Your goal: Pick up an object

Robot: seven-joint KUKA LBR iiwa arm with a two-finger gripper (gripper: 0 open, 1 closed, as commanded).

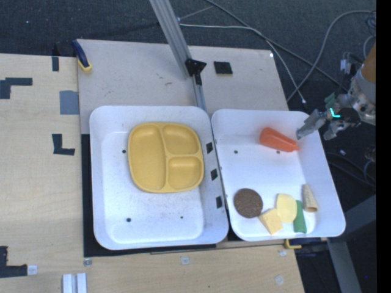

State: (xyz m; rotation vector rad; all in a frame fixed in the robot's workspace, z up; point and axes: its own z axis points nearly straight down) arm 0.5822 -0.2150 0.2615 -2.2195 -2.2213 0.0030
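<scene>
An orange carrot-like piece lies at the back of the right bin. Just to its right, my gripper hovers over the bin's far right rim, open, with nothing between its fingers. One fingertip is close to the carrot's right end. At the bin's front right lie a brown round patty, two yellow pieces, a green piece and a beige cone-shaped piece.
The left bin holds a yellow divided plate. A slanted metal post rises behind the bins. Cables run over the dark floor at the back right. A wooden bench top lies to the left.
</scene>
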